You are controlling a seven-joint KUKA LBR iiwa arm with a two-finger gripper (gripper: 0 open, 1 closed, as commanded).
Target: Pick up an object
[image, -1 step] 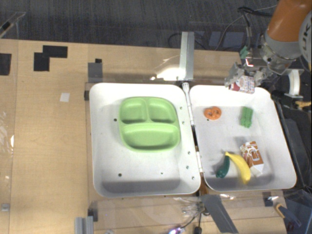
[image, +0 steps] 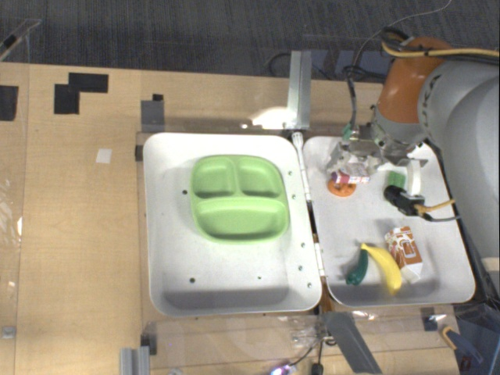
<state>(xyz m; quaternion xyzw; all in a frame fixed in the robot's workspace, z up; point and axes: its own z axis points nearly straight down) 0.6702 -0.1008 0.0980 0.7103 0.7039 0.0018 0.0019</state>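
My gripper [image: 346,166] hangs low over the far left part of the right bin [image: 336,241]. Just under it, on the bin floor, lies a small round orange and red object [image: 341,186], partly covered by the gripper. To the right, a small green object [image: 396,178] sits half hidden behind the wrist. Near the front of this bin lie a yellow banana [image: 383,266], a dark green object [image: 358,271] touching its left end, and a white and orange carton [image: 405,251].
The left bin [image: 168,264] holds a green divided plate [image: 237,196] near its middle. A metal post [image: 299,84] stands behind the seam between the bins. The grey arm fills the upper right corner above the right bin.
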